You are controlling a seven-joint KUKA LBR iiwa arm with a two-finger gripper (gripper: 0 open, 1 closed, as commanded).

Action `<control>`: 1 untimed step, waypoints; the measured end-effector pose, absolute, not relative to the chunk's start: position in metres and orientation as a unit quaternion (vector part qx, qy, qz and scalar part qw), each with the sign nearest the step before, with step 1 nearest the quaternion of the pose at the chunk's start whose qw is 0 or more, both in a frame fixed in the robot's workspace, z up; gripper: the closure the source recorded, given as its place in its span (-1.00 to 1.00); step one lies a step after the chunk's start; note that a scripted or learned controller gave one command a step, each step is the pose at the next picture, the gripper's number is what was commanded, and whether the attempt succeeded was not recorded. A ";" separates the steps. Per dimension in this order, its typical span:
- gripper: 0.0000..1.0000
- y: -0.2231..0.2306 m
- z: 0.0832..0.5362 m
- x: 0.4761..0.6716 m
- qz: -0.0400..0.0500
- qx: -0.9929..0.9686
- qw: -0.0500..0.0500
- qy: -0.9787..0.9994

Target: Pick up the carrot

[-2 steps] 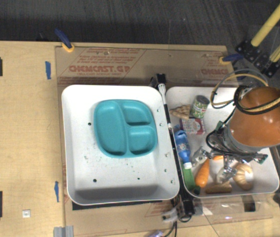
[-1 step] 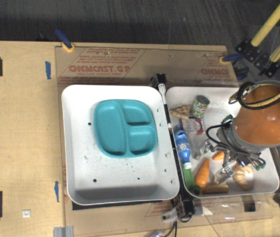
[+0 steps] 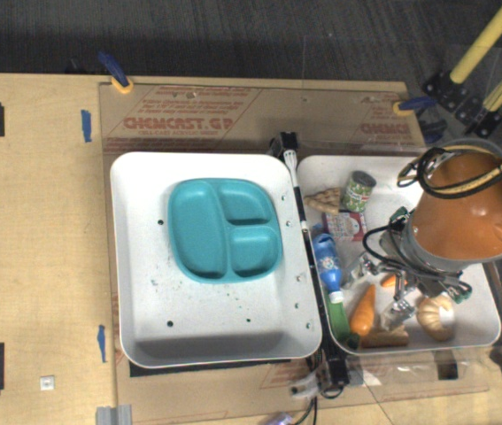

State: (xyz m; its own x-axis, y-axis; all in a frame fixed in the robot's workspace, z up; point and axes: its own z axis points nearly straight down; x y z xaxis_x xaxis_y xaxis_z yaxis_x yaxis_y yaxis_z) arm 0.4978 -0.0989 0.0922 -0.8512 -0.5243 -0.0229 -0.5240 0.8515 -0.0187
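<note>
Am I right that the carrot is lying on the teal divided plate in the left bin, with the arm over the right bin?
Not quite. In the camera view the carrot lies in the right bin among the clutter, beside the gripper. The teal divided plate does sit in the left bin.

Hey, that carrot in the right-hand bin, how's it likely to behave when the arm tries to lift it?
The carrot looks smooth and tapered, so it may slip out of a pinch near its narrow end. Its rounded body would probably roll if nudged rather than gripped. It lies crowded beside a blue bottle and a green item, so neighbours might shift with it.
</note>
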 end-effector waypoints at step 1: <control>-1.00 -0.108 0.092 0.495 -0.004 -0.148 0.013 0.989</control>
State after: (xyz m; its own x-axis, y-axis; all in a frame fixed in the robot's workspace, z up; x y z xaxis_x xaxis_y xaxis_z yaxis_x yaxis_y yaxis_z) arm 0.4950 -0.1078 0.0921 -0.9558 -0.2931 -0.0250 -0.2929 0.9561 -0.0115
